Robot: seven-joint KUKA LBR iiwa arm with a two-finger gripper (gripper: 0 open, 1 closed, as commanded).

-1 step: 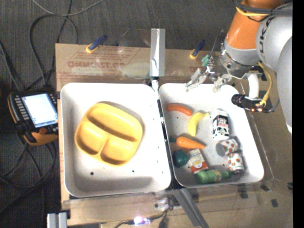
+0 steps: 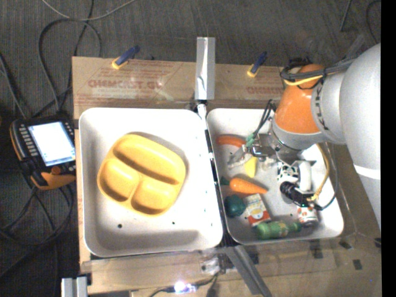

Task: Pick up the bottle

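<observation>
From the camera view, the green bottle (image 2: 276, 229) lies on its side at the right bin's (image 2: 337, 224) near edge. Our gripper (image 2: 250, 155) hangs farther in; we cannot tell its opening. We should descend across the bottle's width, clear of the carton (image 2: 255, 208).

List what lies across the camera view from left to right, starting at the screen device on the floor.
Handheld screen → yellow tray in the left bin → dark green ball → green bottle near the right bin's front edge → arm's orange band.
</observation>
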